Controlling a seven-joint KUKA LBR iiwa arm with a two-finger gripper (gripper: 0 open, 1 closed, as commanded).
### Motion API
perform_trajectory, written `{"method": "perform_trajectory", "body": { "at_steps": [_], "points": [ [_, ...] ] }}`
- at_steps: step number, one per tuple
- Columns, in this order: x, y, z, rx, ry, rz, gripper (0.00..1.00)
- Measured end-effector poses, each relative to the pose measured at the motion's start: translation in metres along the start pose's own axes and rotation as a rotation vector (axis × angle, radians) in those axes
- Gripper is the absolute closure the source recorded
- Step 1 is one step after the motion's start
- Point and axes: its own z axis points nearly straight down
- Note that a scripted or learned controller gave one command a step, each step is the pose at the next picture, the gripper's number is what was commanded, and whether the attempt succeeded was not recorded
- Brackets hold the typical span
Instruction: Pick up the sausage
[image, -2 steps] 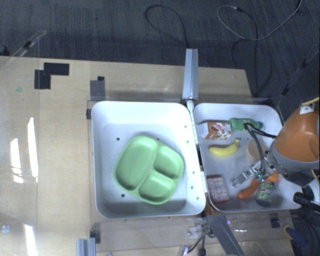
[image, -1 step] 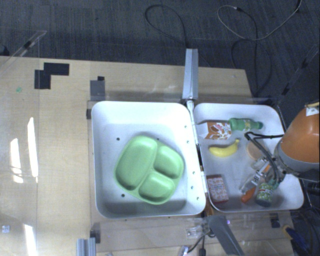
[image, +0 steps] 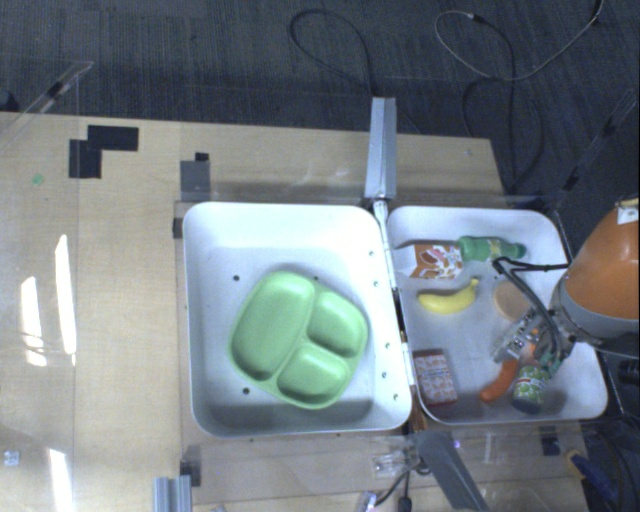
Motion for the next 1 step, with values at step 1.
{"method": "perform_trajectory", "body": {
  "at_steps": [1],
  "points": [
    [0.0392,0.0472,0.0101,0.003,0.000,-0.528,1.00]
  ]
}}
